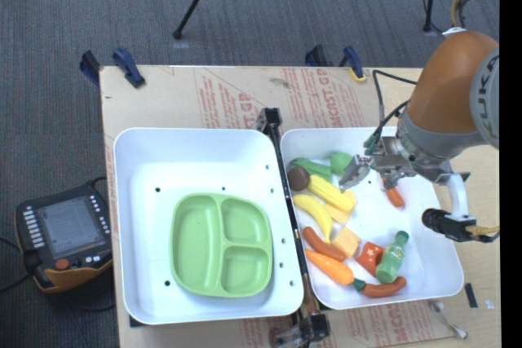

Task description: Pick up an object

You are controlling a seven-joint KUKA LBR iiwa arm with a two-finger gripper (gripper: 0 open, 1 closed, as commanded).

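Observation:
The right bin (444,269) holds several toy foods. A yellow corn cob (331,191) and a banana (314,213) lie at its left. A brown ball (298,178) and a green vegetable (313,168) sit above them. Lower down lie a cheese cube (347,241), a sausage (313,240), an orange carrot (330,270), a red piece (369,255), a green bottle (391,257) and a second sausage (380,288). My gripper (371,175) hangs over the upper middle of this bin, right of the corn. A small carrot (395,196) lies just below and right of it. I see nothing held.
The left bin (143,155) carries a light green divided plate (220,244). A black divider (277,167) runs between the bins. A black part on a white link of the arm (449,222) juts over the right bin's right side. A handheld controller (61,244) lies left of the bench.

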